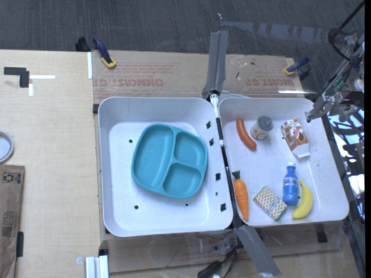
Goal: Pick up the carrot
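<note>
The carrot is orange with a small green top. It lies in the right bin, at the front left corner, lengthwise along the bin's left wall with its green end pointing away from the front edge. Nothing is touching it or lying on it. A patterned packet lies just to its right, a small gap away.
The right bin also holds a red sausage, a small grey-capped jar, a snack packet, a blue bottle and a banana. A teal divided plate lies in the left bin. Cables and metal fittings stand at the right edge.
</note>
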`<state>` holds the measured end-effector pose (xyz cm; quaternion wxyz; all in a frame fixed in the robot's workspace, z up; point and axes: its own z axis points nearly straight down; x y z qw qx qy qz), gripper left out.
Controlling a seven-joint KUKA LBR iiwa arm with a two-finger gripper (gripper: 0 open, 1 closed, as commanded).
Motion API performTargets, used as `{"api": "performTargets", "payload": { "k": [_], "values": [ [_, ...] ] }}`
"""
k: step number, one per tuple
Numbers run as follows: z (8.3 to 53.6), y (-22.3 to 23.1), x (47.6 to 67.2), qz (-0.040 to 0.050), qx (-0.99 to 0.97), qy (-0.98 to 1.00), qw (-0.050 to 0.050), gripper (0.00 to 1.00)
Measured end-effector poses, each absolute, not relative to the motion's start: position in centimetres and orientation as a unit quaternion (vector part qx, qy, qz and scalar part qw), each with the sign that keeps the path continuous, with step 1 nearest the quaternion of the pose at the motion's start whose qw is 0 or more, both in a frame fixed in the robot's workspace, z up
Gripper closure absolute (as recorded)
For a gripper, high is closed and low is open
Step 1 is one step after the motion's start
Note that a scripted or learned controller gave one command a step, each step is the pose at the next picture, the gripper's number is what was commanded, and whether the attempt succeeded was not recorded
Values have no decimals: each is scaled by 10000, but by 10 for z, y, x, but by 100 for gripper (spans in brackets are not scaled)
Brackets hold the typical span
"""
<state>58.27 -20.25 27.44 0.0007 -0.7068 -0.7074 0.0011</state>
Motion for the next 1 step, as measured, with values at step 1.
{"api": "performTargets", "payload": {
  "k": [1],
  "values": [
    [138, -134, 566, 9, -6367, -7711, 12, 0]
  ]
}}
